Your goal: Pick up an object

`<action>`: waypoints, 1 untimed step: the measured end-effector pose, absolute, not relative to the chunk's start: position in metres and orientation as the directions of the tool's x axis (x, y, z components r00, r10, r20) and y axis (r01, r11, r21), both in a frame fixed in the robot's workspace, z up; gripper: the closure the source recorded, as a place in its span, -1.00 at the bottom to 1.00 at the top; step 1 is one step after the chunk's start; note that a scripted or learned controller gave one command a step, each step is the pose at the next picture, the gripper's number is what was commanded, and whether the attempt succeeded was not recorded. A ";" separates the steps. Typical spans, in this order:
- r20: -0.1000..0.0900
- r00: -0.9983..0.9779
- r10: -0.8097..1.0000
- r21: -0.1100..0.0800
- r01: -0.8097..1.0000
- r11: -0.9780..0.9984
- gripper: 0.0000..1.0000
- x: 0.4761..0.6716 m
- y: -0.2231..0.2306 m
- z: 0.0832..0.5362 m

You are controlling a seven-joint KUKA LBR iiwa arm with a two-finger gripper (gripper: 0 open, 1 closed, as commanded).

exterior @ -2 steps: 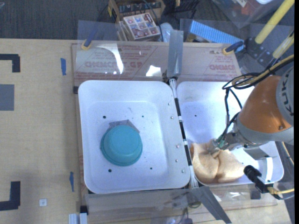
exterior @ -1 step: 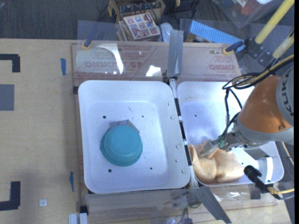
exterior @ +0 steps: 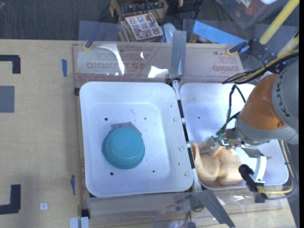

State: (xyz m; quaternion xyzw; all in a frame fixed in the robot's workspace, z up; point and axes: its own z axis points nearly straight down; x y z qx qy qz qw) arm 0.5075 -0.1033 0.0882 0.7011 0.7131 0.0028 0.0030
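Object: a tan, soft, lumpy thing point(exterior: 219, 167) in the near left corner of the right bin point(exterior: 199, 108), against its walls.
Gripper: the gripper point(exterior: 212, 145) is just over it; jaws cannot tell.
Left bin: the left bin point(exterior: 95, 99) holds a round teal bowl point(exterior: 124, 147), with open floor around.

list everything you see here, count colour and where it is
bins: 2, white, side by side on the bench
bowl: 1, teal, upside down in the left bin, left of centre
grey piece: 1, grey, flat under the bowl's far edge
tan objects: a soft-looking pile, count unclear, near left corner of the right bin
blue tape marks: 2, blue, on the wooden bench left of the bins
arm: 1, grey with orange band, over the right bin
gripper: 1, at the top of the tan pile
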 end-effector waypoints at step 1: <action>-0.002 -0.018 1.000 0.012 1.000 0.018 1.00 0.510 -0.104 0.097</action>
